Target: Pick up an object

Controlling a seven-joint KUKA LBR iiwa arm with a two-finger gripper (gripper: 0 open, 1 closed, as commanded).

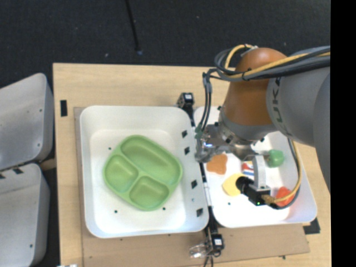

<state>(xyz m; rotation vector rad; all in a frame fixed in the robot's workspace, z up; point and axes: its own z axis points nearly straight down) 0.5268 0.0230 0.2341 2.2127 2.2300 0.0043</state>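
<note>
My gripper (236, 148) hangs below the orange wrist band, low over the back left part of the right bin (300, 211). The arm's bulk covers it from above. Just beside it lie an orange piece (217, 163), a yellow piece (229, 186), a small red, white and blue item (248, 170), a green object (275, 159) and a red-orange object (284, 195). I cannot see anything held.
A green divided plate (143, 172) lies in the left bin (89, 121). A divider with black clips (196, 166) separates the two bins. Cables loop from the wrist over the right bin's front. Grey panels stand off the bench's left edge.
</note>
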